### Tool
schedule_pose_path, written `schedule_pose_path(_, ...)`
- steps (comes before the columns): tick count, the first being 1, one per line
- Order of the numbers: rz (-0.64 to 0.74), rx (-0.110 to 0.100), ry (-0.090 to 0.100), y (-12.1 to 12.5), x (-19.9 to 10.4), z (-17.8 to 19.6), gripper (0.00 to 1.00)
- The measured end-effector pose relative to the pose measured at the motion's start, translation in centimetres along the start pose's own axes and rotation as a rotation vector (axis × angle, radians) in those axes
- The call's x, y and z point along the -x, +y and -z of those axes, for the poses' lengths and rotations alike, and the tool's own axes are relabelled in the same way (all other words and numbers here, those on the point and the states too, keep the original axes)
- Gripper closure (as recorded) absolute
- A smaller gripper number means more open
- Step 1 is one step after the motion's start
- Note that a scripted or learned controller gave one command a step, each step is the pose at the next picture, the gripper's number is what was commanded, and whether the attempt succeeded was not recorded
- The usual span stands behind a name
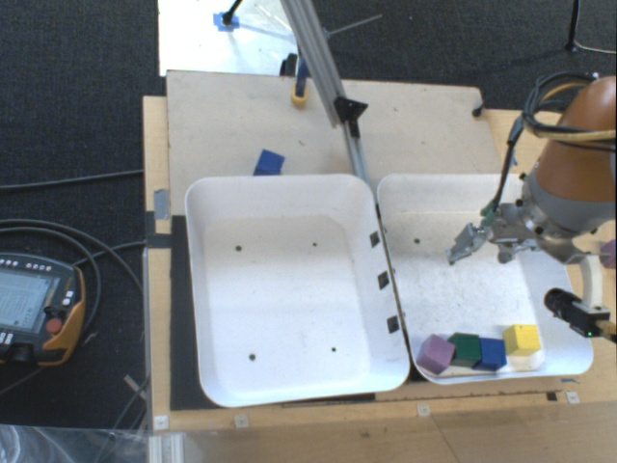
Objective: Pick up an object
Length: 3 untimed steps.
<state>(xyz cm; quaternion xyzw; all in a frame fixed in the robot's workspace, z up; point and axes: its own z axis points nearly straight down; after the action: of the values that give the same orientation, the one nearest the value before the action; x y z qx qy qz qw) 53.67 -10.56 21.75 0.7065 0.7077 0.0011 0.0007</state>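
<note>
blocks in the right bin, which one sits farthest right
The yellow block, at the right end of the row along the near wall of the right bin. The purple block, green block and blue block all lie to its left.

Left of the metal claw [463, 247], smooth white plastic bins [289, 287] sit on a matt wooden bench [231, 114].

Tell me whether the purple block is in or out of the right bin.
In. The purple block lies inside the right bin, at its near edge beside the green block.
</note>
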Motion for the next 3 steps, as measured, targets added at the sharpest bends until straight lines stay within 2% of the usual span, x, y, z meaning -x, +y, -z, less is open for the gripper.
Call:
schedule_pose_path(1,-0.002,-0.009,0.002,-5.2,-0.2,-11.6,0.0)
schedule_pose_path(2,0.0,0.003,-0.001,-4.8,-0.2,-10.1,1.0)
schedule_pose_path(3,-0.002,0.008,-0.005,-5.0,4.6,3.5,1.0)
